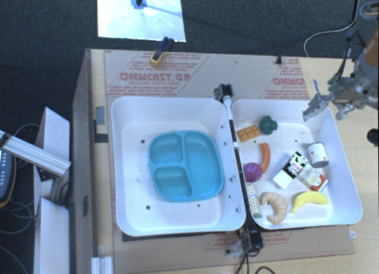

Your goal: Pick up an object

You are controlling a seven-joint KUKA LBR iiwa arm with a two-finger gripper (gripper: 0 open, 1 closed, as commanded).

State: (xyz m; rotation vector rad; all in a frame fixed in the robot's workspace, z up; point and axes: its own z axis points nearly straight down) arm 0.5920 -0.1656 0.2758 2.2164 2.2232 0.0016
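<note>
Blue divided tray [185, 165] in white bin [130, 148], far left of claw. Yellow-handled tool [160, 52] on desk [195, 74], upper left of claw.

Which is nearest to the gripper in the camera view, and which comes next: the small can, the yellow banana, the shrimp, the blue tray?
From the gripper, at the right bin's upper right edge:
1. Small can, right bin, right side.
2. Yellow banana, right bin, lower right.
3. Shrimp, right bin, bottom middle.
4. Blue tray, in the left bin.
</note>
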